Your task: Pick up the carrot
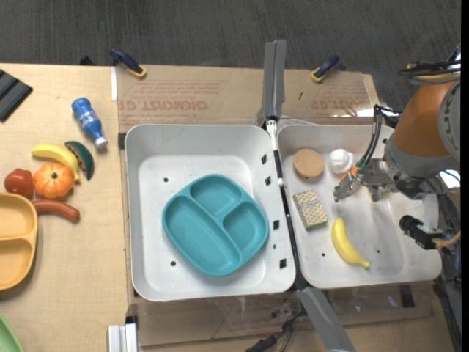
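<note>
A small orange piece that looks like the carrot [354, 171] peeks out in the right bin [381, 266], just right of a white object [338, 160]. Most of it is hidden under the arm's hand. My gripper [349, 185] hangs low over the bin's upper middle, right against that orange piece, coming in from the right. The grey arm with its orange band [429, 119] rises behind it.
The right bin also holds a tan round disc [308, 163], a patterned yellow block [311, 210] and a banana [348, 243]. A teal divided plate [214, 224] lies in the left bin. Toy fruit, a blue bottle [89, 122] and a yellow tray sit on the bench at left.
</note>
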Motion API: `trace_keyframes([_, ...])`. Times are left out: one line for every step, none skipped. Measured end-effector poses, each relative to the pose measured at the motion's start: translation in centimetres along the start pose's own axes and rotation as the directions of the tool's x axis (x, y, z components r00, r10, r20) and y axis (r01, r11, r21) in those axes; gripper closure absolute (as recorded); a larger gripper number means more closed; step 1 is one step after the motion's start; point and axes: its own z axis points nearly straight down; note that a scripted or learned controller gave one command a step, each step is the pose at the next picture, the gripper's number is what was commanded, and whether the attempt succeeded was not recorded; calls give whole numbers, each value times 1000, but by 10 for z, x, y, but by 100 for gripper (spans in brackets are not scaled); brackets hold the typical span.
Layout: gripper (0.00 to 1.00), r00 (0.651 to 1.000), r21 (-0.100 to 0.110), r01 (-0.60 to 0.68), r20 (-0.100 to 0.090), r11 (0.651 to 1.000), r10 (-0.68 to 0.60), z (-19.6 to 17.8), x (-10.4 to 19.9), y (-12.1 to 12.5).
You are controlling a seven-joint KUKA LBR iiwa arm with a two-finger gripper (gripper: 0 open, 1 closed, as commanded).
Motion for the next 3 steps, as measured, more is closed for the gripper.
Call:
trace_keyframes([0, 994, 24, 108, -4, 994, -108, 20, -21, 87])
trace_keyframes([100, 994, 37, 110, -2, 993, -110, 14, -23, 85])
trace_keyframes([100, 989, -5, -150, 2, 989, 150, -100, -1, 95])
